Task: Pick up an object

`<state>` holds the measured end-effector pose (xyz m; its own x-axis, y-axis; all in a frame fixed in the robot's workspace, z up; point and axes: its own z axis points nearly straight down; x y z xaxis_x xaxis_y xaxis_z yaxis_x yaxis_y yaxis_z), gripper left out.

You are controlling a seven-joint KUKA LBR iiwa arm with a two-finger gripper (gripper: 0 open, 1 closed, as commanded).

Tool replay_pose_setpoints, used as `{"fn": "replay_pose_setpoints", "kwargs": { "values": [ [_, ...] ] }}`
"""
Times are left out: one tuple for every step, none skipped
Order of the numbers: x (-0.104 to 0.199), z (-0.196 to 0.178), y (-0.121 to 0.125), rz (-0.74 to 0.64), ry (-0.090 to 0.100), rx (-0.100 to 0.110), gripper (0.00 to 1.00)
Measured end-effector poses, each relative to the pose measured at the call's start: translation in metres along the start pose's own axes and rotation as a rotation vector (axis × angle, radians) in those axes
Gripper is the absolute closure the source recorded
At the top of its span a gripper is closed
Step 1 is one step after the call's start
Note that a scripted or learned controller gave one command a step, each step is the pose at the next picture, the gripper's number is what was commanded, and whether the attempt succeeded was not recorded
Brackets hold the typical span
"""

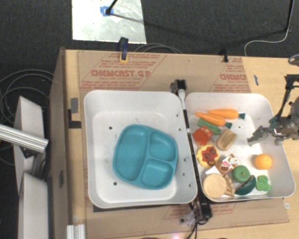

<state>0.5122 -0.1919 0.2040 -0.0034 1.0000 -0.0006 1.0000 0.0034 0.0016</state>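
**End effector over the toy-food bin**

The end effector (255, 136) hangs over the right bin (276, 114), near its right wall; whether it is spread or pressed together cannot be told. Below it lies an orange (263, 161). Carrots (218, 116), a green apple (240, 173) and a round bun (215, 185) crowd the bin. A teal divided plate (145, 156) lies in the left bin (102, 108).

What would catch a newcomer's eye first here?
Probably the teal divided plate, alone in the left bin. Next, the bright toy food crowded into the right bin: carrots at the top, an orange near the right side. The gripper hangs over that bin's right part.
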Motion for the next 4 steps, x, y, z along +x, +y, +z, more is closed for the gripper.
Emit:
{"fn": "replay_pose_setpoints", "kwargs": {
  "values": [
    [0.047, 0.085, 0.05, -0.006, 0.002, 0.0, 0.0],
    [0.027, 0.114, -0.018, 0.01, -0.001, -0.029, 0.0],
    [0.049, 0.118, 0.055, -0.006, 0.0, -0.007, 0.0],
    [0.065, 0.119, 0.116, -0.005, 0.0, -0.005, 0.0]
  ]
}}
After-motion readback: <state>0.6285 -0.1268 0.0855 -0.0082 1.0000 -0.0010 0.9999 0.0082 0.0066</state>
